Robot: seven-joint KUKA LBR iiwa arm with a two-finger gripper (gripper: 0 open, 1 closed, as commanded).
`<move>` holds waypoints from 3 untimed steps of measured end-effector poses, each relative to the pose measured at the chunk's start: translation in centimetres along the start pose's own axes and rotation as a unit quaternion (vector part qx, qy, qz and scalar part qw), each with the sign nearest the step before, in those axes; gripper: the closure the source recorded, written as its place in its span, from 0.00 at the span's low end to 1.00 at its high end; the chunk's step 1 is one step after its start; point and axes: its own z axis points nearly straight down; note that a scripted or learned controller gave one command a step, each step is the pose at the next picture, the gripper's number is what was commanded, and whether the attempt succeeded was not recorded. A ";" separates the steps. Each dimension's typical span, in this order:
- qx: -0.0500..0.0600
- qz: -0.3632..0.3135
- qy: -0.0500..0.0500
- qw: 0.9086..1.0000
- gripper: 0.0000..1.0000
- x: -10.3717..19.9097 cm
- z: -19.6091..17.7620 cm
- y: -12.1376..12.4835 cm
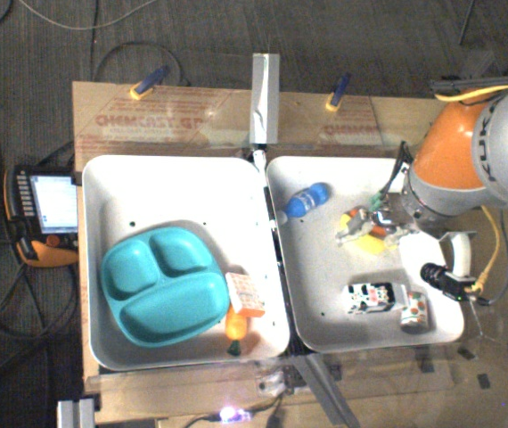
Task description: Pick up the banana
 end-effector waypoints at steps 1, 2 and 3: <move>-0.010 0.040 -0.002 0.999 0.00 -2.6 4.4 1.3; -0.011 0.009 -0.004 1.000 0.00 -3.2 4.3 7.3; -0.011 0.039 -0.002 0.999 0.00 -3.7 4.3 7.6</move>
